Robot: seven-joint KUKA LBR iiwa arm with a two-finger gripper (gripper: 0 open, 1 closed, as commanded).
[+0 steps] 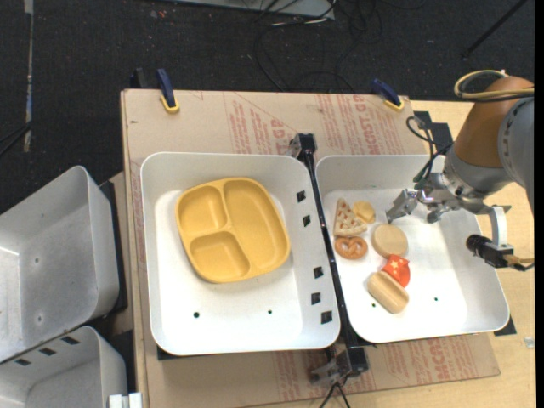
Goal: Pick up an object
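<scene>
Dark carpeted floor [76, 49] strewn with cables [289, 53] surrounds a cardboard-topped bench [255, 117].

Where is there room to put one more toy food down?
The right bin has bare floor right of the hot dog. The yellow tray has bare compartments. It is crowded along the right bin's left side, around the pretzel and waffle.
</scene>
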